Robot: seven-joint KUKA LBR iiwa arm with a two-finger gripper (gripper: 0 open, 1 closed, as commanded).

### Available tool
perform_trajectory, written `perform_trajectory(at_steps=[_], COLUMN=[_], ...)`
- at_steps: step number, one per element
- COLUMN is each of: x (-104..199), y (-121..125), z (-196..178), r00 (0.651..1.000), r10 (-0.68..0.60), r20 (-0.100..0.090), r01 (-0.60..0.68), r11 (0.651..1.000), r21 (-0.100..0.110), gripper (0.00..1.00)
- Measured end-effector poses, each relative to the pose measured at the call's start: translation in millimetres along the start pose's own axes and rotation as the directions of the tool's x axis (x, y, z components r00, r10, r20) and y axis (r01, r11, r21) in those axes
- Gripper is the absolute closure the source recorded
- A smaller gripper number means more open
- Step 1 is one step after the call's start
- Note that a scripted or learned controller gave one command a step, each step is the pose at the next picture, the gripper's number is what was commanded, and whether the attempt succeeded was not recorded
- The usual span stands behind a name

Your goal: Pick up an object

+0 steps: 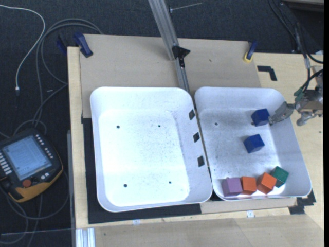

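Note:
In the right bin (288, 138) lie two blue cubes: one (260, 117) near the bin's right rear and one (253, 143) closer to its middle. A row of blocks rests along the front wall: purple (233, 186), orange (249, 184), another orange (267, 182) and green (280, 175). My gripper (289, 118) hovers at the right rim of this bin, just right of the rear blue cube. It is open, with one finger (280, 113) pointing toward that cube and nothing between its fingers.
The left bin (103, 107) adjoins the right one, joined by black clips (196, 136). A metal rail (164, 22) slants down to the bench's rear. Blue clamps (82, 44) hold the board's corners. A teach pendant (25, 161) lies on the floor at left.

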State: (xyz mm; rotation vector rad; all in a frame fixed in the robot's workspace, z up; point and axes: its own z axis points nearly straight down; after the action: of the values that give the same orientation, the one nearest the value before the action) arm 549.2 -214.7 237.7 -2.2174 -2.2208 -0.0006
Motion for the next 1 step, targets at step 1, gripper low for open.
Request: perform_trajectory(at_steps=[1], x=[-2.9], y=[1.8], z=[7.9], r00=[1.0], r10=[0.0], r20=[0.001], r01=[0.0], r11=[1.0], r21=[0.001], gripper=[0.0])
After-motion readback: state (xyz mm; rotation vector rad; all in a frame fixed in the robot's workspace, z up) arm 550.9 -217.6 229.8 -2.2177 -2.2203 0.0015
